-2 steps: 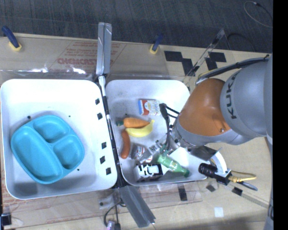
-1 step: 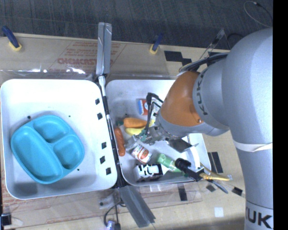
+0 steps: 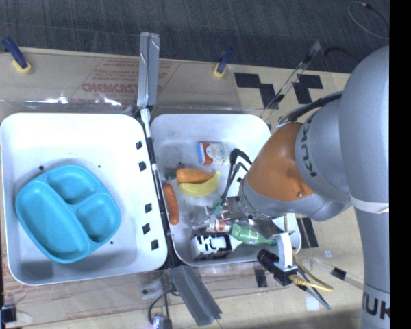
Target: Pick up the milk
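The gripper's fingers (image 3: 219, 219) are hidden, state unclear; aim squarely over the black-and-white cow-patterned milk carton (image 3: 214, 245), avoiding the green bottle (image 3: 250, 236).

The arm (image 3: 359, 136) was smooth grey and rounded, with a glossy orange band (image 3: 281, 170) above the wrist, black KUKA lettering, and a black cable beside the band
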